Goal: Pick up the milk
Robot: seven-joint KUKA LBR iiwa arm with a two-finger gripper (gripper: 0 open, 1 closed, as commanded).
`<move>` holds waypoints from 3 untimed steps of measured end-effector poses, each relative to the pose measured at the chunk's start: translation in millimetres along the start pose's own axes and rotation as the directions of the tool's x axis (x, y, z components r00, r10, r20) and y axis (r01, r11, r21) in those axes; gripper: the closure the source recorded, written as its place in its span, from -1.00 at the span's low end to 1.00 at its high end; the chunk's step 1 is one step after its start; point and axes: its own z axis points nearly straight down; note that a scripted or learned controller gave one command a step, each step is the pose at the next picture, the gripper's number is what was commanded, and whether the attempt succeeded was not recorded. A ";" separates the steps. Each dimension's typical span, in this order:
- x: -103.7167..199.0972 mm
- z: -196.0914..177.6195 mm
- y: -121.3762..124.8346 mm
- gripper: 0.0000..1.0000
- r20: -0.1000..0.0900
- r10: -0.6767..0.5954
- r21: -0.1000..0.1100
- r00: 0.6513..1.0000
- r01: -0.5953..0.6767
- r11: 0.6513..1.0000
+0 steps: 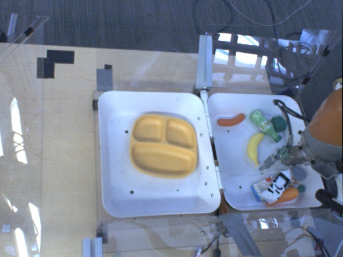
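White-blue milk (271, 186) lies flat in right bin (236, 194), just below tool (278, 159), touching carrot (288, 195). Tool low over bin, fingers splayed open, gripping nothing. Banana (254, 147) just left of tool. Judgement: approach done; grasp, lift remain.

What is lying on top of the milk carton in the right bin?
A carrot lies across the lower right edge of the milk carton. The gripper hangs just above the carton's upper side. How much of the carton the carrot covers cannot be told.
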 end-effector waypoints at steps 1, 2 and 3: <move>-21.7 49.4 -0.9 -1.00 0.003 -0.285 -0.006 0.958 0.285 0.958; -21.0 37.1 2.5 1.00 0.007 -0.286 -0.013 0.958 0.286 0.958; -46.6 39.5 24.1 1.00 0.003 -0.195 -0.002 0.981 0.195 0.981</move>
